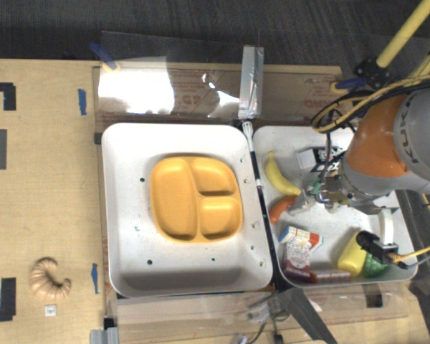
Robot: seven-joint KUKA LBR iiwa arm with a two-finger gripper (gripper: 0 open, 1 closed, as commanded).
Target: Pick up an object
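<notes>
Probably light and stiff, the banana [280,175] suits a mid-body grasp; the gripper [317,194] state I cannot tell.

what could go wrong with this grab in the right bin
The gripper sits low among crowded items: the banana and an orange object lie close beside it, so it may nudge or pinch two together. The snack packet near the bin wall looks hard to reach cleanly.
</notes>
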